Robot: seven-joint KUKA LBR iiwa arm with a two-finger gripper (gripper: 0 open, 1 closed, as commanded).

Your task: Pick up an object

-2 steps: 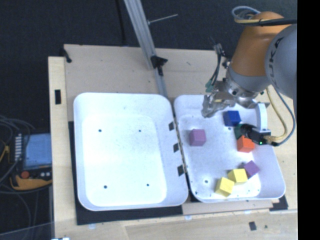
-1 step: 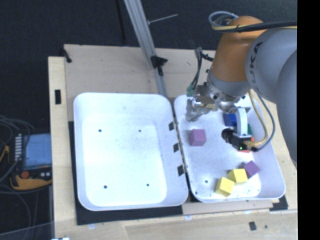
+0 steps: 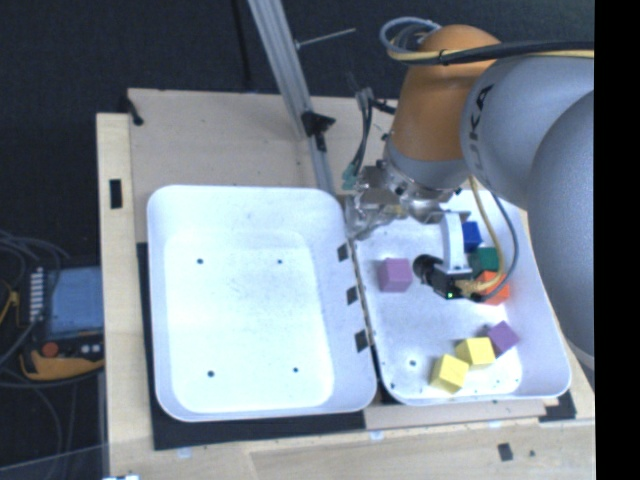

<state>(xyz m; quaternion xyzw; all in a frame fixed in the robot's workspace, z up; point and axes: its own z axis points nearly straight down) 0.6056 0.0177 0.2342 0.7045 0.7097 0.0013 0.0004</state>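
Observation:
My gripper (image 3: 366, 211) hangs under the orange wrist band, over the far left corner of the right bin (image 3: 545, 363), close to the wall between the two bins. A light purple cube (image 3: 394, 274) lies on the bin floor just below and to the right of it, apart from it. Further right, partly under the arm's cables, a blue block (image 3: 470, 236), a green block (image 3: 487, 258) and an orange piece (image 3: 497, 290) crowd together. Two yellow cubes (image 3: 476, 351) (image 3: 450, 372) and a darker purple block (image 3: 503, 336) lie near the bin's front.
The left bin (image 3: 170, 298) stands beside the right one. A slanted metal rail (image 3: 285, 68) runs down from the top to the bins' far edge. A black cable end (image 3: 432, 271) dangles beside the light purple cube.

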